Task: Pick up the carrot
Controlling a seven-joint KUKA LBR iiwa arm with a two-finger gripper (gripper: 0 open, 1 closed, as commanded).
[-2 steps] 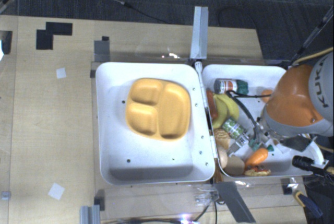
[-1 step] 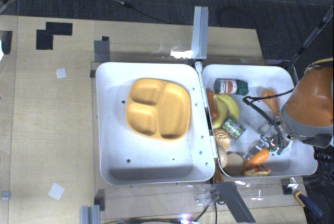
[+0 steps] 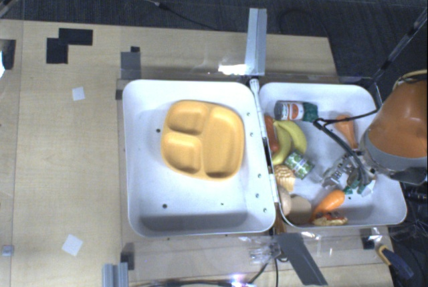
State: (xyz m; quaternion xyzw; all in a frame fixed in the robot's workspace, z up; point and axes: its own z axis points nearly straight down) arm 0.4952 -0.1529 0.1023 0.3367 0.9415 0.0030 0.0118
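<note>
The arm is reaching into the right bin [image 3: 386, 212] and the tool [image 3: 348, 176] is hanging low over it. The carrot [image 3: 329, 201] is lying on the bin floor, just below and a bit to the left of the tool. It is small and orange, and it is pointing up toward the tool at a slant. The tool is looking very close to the carrot's top end, maybe touching it, but I am not seeing the carrot between its fingers. The tool is a tangle of grey metal and wires from here, so I cannot tell if it is wide or narrow.

Other food is crowding the carrot. A brown crumbly bit [image 3: 329, 218] is sitting right under the carrot. A pale round thing [image 3: 299, 204] is lying to the carrot's left. A small green can [image 3: 299, 164] and the bananas [image 3: 289, 140] are farther up and left of the carrot.

To do this well, I am thinking the tool should be sliding a little down and left, so it is sitting over the carrot's fat middle, not its tip. The fingers should be going across the carrot's short way. It should be going down slowly and staying clear of the brown bit.

The yellow plate [image 3: 202, 139] is resting in the left bin [image 3: 144, 165], well away from the carrot.
</note>
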